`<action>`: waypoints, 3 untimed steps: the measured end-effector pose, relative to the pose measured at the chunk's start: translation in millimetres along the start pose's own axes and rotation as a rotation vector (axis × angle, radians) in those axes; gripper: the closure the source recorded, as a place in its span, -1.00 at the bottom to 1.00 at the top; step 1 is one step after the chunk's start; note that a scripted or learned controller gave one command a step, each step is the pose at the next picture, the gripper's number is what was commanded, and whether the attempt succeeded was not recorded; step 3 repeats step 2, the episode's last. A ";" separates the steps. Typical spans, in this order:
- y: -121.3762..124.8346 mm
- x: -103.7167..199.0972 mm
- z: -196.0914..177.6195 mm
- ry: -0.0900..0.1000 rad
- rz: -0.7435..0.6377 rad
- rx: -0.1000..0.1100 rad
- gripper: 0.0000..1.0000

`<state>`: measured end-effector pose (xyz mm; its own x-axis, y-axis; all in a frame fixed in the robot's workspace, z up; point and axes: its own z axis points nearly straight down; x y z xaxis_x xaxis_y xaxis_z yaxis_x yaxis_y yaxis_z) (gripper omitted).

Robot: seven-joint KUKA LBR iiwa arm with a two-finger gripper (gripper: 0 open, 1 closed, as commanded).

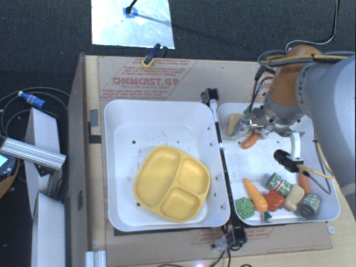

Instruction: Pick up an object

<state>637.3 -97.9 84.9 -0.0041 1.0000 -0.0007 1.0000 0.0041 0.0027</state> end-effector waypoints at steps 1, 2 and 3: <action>0.9 0.2 -10.8 -0.001 -0.004 -0.002 1.00; -28.7 36.0 -115.7 0.001 -0.001 -0.002 1.00; -28.7 36.0 -115.7 0.001 -0.001 -0.002 1.00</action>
